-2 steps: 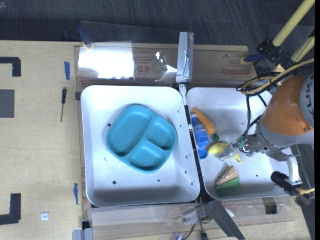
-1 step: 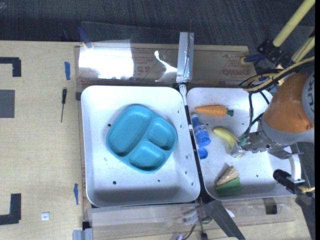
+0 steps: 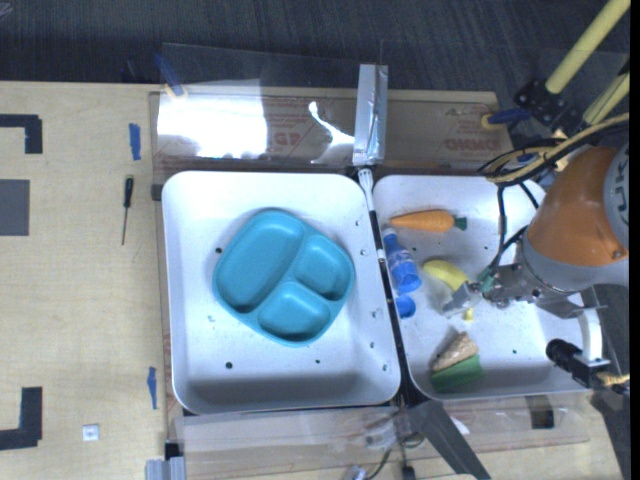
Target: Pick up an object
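The right bin (image 3: pixel 520 363) holds an orange carrot (image 3: pixel 424 222) at the back and a blue bottle (image 3: pixel 402 271) along its left wall. It also holds a yellow banana-like piece (image 3: pixel 443 271) in the middle and a tan and green wedge (image 3: pixel 456 359) near the front. My gripper (image 3: pixel 470 296) reaches in from the right, low over the bin floor, just right of and below the yellow piece. The arm's orange band (image 3: pixel 580 218) sits above it. Nothing is visibly held.
The left bin (image 3: pixel 190 358) carries a blue divided plate (image 3: pixel 285 274). A low wall (image 3: pixel 385 298) separates the two bins. Cables (image 3: pixel 520 163) and yellow rods (image 3: pixel 595 28) crowd the back right. A clear panel (image 3: pixel 260 118) stands behind the bins.
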Controlling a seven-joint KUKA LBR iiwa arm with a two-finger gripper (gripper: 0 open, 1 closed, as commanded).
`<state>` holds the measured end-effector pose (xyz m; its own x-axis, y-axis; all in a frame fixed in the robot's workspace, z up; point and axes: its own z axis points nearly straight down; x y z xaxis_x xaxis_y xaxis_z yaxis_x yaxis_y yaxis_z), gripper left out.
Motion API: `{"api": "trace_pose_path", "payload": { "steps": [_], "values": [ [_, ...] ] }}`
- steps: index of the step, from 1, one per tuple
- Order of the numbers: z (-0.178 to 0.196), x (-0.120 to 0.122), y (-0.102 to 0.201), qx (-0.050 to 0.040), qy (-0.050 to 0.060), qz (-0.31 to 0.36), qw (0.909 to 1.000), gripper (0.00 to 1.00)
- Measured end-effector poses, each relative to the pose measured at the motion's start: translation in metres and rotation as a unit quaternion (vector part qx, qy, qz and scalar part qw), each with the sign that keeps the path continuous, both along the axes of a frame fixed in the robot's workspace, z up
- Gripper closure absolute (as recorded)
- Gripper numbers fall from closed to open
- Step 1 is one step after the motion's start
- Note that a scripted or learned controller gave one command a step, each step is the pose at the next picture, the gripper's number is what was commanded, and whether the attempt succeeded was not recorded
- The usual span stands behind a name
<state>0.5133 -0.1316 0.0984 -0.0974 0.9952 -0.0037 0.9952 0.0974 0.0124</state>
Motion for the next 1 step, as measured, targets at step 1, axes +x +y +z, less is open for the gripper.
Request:
{"api": "trace_pose_path", "payload": {
  "steps": [1],
  "values": [
    [-0.0106, 0.0201, 0.0246, 0.0002, 0.002, 0.036, 0.9994, 0.0]
  ]
}}
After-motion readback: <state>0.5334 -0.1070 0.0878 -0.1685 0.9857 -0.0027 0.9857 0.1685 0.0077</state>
